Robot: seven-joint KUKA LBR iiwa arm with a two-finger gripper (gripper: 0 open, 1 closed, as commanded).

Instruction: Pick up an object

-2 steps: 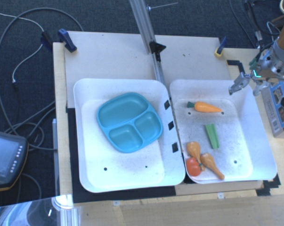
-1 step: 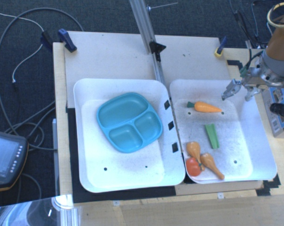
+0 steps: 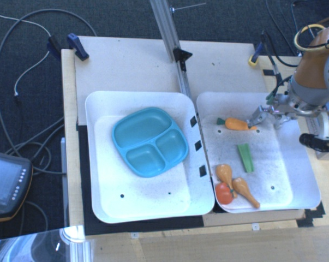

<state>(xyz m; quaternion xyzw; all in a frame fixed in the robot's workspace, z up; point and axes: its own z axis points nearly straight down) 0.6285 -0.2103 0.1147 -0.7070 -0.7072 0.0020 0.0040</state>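
- From my remote seat I see the claw [image 3: 261,115] low over the right bin [image 3: 300,162], near that bin's far edge, with the grey arm [image 3: 311,75] coming in from the desk's right side.
- How wide the claw stands I cannot tell; the metal at its tip blurs against the white bin floor, and I see nothing clearly between its parts.
- The carrot [image 3: 236,124] is the nearest thing to take. It lies just beside the claw's tip, perhaps touching it, orange body pointing toward the claw and green top toward the divide between the bins.
- My worry: the claw looks set at the carrot's end, not over its middle. I judge that closing there could squeeze the carrot out sideways or just nudge it along the smooth floor toward the middle divide.
- A green stick [image 3: 245,158] lies further toward the near edge, well apart from the claw.
- In the near left corner of the right bin sit two drumsticks [image 3: 235,182] and a tomato [image 3: 223,193], crowded together; a grab there would risk catching two at once.
- The left bin [image 3: 99,146] carries a blue divided plate [image 3: 149,141].
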